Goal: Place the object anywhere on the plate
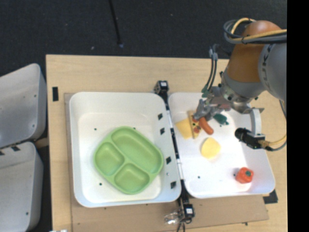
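two white bins sit side by side on the counter [58, 71]. the left bin [82, 110] holds a green divided plate [127, 159]. in the right bin [260, 178], the pincer [202, 116] hangs over a small orange sausage-shaped toy [206, 126], beside a yellow wedge [184, 128]; i cannot tell whether it grips anything. a round yellow piece [210, 148] lies just below, a red tomato-like toy [244, 175] well apart.

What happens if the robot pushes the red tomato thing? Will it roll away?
Probably a little. The tomato looks round, so a push would likely roll it, though its green top might make it wobble and stop. It sits near the bin's corner, so the walls would probably catch it. It looks like a small toy, so it is likely light.
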`<state>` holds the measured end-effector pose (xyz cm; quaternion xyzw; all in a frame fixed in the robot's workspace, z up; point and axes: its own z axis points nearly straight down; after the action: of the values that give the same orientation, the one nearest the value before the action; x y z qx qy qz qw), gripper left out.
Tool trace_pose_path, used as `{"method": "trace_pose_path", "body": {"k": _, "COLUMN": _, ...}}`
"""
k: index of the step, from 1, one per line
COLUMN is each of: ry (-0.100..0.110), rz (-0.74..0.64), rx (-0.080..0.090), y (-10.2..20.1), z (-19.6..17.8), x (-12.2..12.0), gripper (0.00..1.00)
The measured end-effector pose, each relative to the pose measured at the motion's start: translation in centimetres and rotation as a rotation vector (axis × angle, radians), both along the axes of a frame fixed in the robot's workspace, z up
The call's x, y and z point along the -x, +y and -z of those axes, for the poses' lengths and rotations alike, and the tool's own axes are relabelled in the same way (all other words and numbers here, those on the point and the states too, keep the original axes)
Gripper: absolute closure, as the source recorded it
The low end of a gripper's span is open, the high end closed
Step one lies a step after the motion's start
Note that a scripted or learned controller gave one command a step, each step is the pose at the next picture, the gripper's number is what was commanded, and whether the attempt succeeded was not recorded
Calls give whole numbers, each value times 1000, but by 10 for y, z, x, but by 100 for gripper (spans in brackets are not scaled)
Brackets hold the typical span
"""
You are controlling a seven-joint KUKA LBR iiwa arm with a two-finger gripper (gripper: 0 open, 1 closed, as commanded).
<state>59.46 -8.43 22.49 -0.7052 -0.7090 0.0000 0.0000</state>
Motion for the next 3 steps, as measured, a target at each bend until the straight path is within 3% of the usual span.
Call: {"method": "trace_pose_path", "body": {"k": 3, "ry": -3, "rz": -3, "rx": -2, "y": 169, "z": -1, "x": -35, "gripper": 100}}
